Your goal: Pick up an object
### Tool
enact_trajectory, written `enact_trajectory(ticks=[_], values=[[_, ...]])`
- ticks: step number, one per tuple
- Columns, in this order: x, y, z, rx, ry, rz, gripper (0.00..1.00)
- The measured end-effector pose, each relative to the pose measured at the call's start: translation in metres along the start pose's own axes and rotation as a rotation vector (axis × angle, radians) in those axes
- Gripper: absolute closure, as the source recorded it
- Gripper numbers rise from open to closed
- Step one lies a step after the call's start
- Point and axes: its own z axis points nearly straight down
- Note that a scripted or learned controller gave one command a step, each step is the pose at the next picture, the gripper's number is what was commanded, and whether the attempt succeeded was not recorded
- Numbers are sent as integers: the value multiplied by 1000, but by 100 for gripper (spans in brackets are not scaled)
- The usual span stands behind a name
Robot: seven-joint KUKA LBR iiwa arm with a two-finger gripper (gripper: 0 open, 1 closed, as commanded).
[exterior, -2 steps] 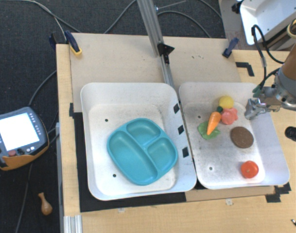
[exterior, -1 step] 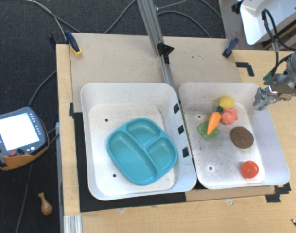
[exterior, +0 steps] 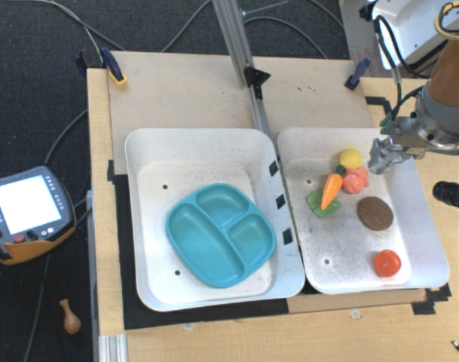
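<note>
Tomato [exterior: 387, 263] foremost, brown disc [exterior: 375, 213], carrot [exterior: 331, 191] below gripper [exterior: 381, 157].

The desk [exterior: 184, 89] is pale wood with a beige top. Two white bins lie on it side by side: the left bin [exterior: 150, 172] and, touching it, the right bin [exterior: 425, 225]. Behind the left bin, blue clamps [exterior: 112, 68] grip the desk edge.

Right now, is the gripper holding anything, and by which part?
Nothing is held. The gripper hangs above the right bin, beside the yellow lemon and the pink item, with nothing between its fingers.
</note>
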Motion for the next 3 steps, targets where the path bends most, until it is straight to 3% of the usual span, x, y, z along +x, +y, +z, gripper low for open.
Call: enact_trajectory(ticks=[3], values=[[179,22,15,-2,1,-2,100]])
